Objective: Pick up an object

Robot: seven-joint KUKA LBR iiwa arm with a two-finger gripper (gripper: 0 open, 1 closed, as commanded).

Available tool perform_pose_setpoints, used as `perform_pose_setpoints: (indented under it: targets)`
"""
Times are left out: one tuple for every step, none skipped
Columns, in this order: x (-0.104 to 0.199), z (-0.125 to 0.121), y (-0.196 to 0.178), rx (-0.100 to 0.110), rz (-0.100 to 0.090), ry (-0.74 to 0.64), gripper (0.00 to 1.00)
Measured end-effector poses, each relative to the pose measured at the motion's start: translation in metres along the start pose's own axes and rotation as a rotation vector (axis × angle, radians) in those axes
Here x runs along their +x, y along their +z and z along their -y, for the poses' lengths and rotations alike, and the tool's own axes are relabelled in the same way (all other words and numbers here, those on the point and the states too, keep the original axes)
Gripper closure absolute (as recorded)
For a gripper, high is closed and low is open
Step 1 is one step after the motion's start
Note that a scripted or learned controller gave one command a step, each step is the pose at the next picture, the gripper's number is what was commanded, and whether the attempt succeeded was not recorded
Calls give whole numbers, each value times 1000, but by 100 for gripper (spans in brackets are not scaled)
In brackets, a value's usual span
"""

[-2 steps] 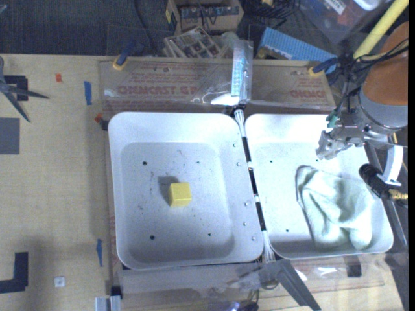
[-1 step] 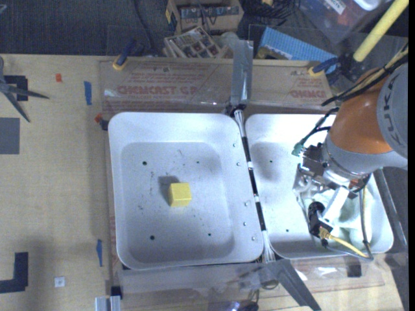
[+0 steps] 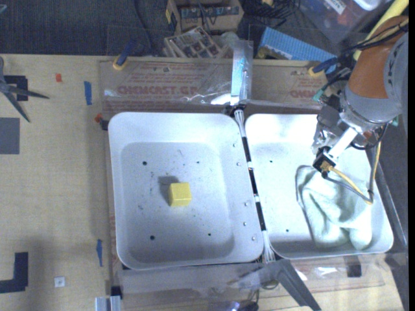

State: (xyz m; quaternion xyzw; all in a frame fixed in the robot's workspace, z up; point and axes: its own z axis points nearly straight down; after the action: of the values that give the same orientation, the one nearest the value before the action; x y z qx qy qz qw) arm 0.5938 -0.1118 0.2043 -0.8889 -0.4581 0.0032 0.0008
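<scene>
Jaws (apart or together, I cannot tell) hang over the right bin [image 3: 285,125] by a pale cloth [image 3: 334,216].

You are watching the arm [image 3: 378,76] running off the frame's right edge | it is covering the far right corner of the right bin [image 3: 285,127] | inside that bin the pale cloth [image 3: 334,211] is blending into the white floor, its outline blurring

Red print on the cardboard sheet [image 3: 170,88]; too blurred to read.
</scene>
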Motion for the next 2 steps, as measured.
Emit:
perform_pose_setpoints:
  targets:
    - [-69,78,28,4,-2,-361,100]
    - [-84,80,-15,-2,-1,-266,100]
